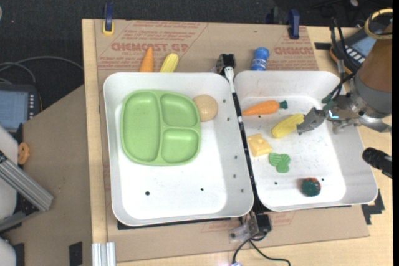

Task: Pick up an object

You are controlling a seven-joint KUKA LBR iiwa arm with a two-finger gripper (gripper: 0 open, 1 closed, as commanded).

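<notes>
You are looking at the gripper (310, 121) reaching in from the right of the frame, hanging just beside the corn (287, 126) in the right bin (349, 193); how its grip is set you cannot tell; nothing is looking lifted yet; the carrot (260, 109), cheese (259, 146) and broccoli (280, 162) are lying nearby; the pick is remaining.
</notes>
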